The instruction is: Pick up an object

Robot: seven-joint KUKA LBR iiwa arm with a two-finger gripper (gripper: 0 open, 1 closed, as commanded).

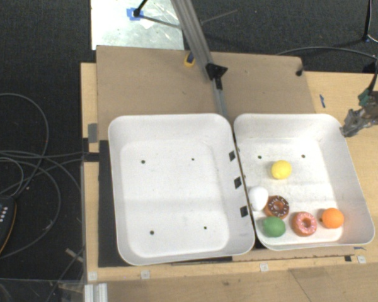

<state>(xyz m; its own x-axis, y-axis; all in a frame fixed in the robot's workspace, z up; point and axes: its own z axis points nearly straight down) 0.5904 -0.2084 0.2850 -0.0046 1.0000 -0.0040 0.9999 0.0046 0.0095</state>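
Objects: six small items, clustered in the near part of the right bin (349, 168), none lifted.
Progress: nothing picked yet; approach, descent, grasp and lift all left, by the look of it.
Gripper (351, 126): at the right bin's far right rim, well apart from the items; jaw state impossible to tell.
Count: one yellow ball (281, 169), one white egg shape (258, 198), one chocolate doughnut (278, 206), one pink doughnut (304, 223), one green ball (274, 226), one orange ball (332, 218).
Bins: two; left bin (123, 168) alongside.
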